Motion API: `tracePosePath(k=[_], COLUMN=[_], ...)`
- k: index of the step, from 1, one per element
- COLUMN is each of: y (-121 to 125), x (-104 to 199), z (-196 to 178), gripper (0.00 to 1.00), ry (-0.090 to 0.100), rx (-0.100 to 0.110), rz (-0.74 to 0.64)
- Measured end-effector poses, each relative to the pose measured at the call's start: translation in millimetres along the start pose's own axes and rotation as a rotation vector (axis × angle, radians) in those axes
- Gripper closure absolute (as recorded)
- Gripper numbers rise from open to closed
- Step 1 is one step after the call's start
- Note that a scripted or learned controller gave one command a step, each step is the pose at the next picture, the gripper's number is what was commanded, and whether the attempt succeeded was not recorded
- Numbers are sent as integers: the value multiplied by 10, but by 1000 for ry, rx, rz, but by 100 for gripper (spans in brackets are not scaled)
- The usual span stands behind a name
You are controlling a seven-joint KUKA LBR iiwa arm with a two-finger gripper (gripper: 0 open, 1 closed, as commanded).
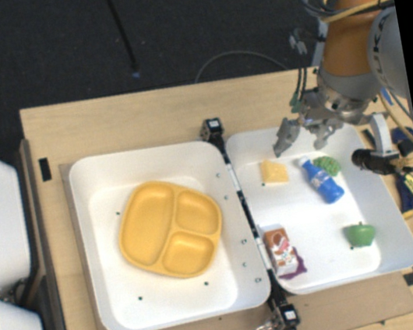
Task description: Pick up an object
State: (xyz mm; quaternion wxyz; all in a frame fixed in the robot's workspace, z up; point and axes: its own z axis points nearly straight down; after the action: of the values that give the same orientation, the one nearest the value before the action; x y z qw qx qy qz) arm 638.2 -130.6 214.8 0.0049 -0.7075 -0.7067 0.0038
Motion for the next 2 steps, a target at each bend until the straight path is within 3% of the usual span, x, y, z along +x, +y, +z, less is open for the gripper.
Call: tracePosePath(k=[1, 2], y=[27, -1], x=[1, 0], z=[-85, 339], gripper=[0, 0], ry=[-1, -4], rx=[-14, -10], rz=[-2, 0])
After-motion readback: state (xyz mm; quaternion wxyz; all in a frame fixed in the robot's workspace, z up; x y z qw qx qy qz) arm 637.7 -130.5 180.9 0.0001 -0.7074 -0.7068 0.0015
